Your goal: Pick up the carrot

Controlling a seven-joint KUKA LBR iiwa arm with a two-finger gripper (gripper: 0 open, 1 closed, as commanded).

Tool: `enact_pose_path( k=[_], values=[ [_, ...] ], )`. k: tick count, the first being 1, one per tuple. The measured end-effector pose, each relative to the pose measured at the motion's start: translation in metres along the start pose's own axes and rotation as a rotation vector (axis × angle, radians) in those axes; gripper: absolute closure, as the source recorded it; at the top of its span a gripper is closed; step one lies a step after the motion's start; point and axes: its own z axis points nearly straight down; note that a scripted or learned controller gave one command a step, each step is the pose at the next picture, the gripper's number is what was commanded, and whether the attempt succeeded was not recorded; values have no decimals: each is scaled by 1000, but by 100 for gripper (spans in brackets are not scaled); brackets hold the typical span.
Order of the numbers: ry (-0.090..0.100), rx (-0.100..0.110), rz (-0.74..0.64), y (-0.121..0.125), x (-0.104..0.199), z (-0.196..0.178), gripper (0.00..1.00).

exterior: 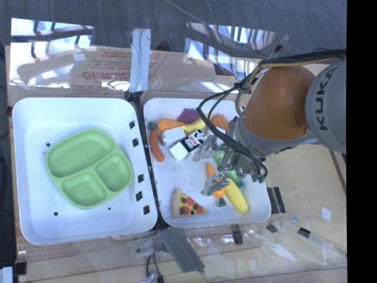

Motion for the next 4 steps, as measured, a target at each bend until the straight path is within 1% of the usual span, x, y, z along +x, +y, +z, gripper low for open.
enact_pose_path(
  k=[1,2,3,4],
  values=[
    [6,-2,-27,-41,-10,81,0],
    [-8,2,60,-28,-13,109,0],
    [-9,2,52,-26,-14,99,100],
    [2,-2,-496,-25,8,93,100]
  ],
)
